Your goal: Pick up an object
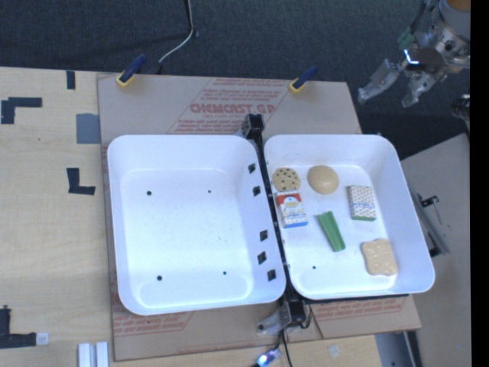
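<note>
The right bin holds several small items: a speckled round cookie, a tan bun, a red and white carton, a green bar, a pale patterned box and a tan biscuit-like piece. My gripper hangs high at the upper right, beyond the bin's far right corner and well clear of all items. Its two fingers are spread apart with nothing between them.
The left bin lies beside the right one, with a row of black clips along the shared wall. Both rest on a cardboard sheet held by blue and yellow clamps. A black cable runs off at the back.
</note>
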Controlling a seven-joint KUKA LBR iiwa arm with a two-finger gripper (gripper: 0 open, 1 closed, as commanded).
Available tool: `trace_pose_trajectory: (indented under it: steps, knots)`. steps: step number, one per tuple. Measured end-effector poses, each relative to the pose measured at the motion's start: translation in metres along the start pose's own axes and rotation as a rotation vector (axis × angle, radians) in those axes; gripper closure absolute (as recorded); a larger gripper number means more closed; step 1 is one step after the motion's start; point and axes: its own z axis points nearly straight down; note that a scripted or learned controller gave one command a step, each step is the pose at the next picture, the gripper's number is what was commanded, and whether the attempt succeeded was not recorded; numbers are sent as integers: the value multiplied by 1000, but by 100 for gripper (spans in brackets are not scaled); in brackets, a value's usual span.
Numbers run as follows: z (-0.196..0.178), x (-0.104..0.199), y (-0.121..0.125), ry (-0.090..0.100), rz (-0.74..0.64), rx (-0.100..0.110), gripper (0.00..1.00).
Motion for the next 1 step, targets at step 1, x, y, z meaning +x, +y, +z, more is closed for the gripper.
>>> trace_pose_trajectory:
  steps: [1]
  knots:
    - [0, 0, 0, 0, 0, 0, 0]
